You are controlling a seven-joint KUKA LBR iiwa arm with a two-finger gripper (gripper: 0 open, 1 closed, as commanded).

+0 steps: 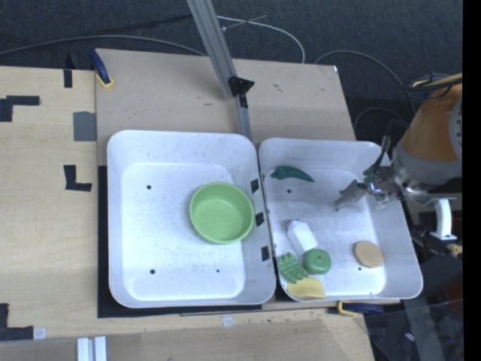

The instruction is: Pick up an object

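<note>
Left bin (128, 201): shallow, white, speckled; one item.
- Green bowl (222, 213), upright, mouth up, right of centre on the bin floor, near the shared wall. Well apart from everything in the other bin.

Right bin (391, 277): shallow, white; five loose items, mostly bunched at the near-left corner, probably just as scattered, not arranged.
- Dark green leaf-shaped piece (291, 174), flat, near the far-left corner, alone.
- White cylinder, bottle-like (302, 237), on its side, slanted, left of centre.
- Green ridged piece (289, 267), near the front-left corner, just beside the cylinder's lower end.
- Yellow piece (310, 288), against the front rim, partly under or touching the two green items; exact contact hard to judge.
- Round green disc or cap (317, 261), flat, just right of the ridged piece, close to the cylinder.
- Tan round piece, biscuit-like (368, 254), flat, alone toward the near-right.

Gripper (351, 196): reaching in over the right rim, low over bare floor in the upper-middle of the right bin. Nothing between the fingers; opening width not readable at this angle and blur.

Candidate targets relative to the fingers: no item beneath or between them. Tan piece nearest, toward the front and slightly right; white cylinder front-left; leaf piece to the left. No pick made; judged still at the approach stage.
</note>
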